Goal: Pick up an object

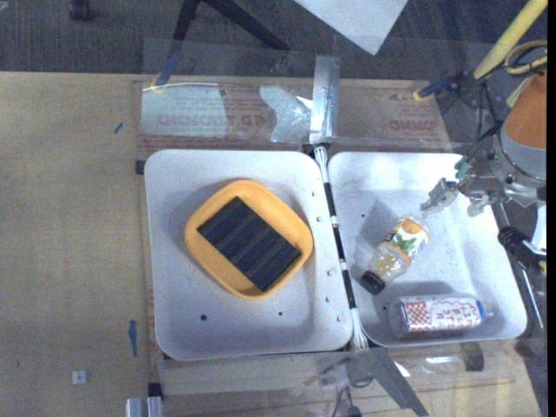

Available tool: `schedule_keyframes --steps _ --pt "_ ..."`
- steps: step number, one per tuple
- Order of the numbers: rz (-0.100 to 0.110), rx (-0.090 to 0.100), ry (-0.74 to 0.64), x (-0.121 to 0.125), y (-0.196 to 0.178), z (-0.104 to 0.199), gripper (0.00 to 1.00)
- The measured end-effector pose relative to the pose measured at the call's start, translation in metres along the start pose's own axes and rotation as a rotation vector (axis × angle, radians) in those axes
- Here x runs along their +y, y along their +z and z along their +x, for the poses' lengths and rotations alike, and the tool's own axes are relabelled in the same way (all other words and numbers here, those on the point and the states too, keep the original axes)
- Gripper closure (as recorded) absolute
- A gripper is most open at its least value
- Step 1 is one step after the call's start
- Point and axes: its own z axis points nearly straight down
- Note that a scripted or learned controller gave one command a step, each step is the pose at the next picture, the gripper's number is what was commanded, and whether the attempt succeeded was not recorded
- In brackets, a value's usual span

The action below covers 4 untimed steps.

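A: Where's the small juice bottle [395, 252]?

B: Lying tilted mid right bin [512, 320], black cap down-left, just above the red-checked can [440, 313].

A: The gripper [452, 191]?

B: Above-right of the bottle, holding nothing; its spread I can't tell.

A: Handling?

B: Probably light, slick, prone to roll. Pinch across its labelled belly.

— Where is the arm [526, 137]?

— At the right edge of the view, reaching leftward. Its orange band [527, 120] sits high at the edge, with the grey wrist just below it.

— And the hand [445, 195]?

— It sticks out to the left of the wrist, a pale metal piece pointing left and a little downward. It is small and partly blurred.

— Is anything between its fingers?

— Nothing shows there.

— Are the fingers apart or together?

— That cannot be made out at this size.
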Motion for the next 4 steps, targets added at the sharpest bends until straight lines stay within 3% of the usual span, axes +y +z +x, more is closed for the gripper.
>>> schedule_keyframes --steps 1,2,3,4 --pt "-0.011 -0.003 -0.188 0.001 0.124 0.021 0.0" --pt "-0.088 -0.03 -0.359 -0.054 0.109 0.052 0.0" --pt "-0.031 -0.012 -0.319 -0.036 0.122 0.054 0.0" --pt "-0.028 -0.009 -0.315 -0.037 0.112 0.053 1.0"
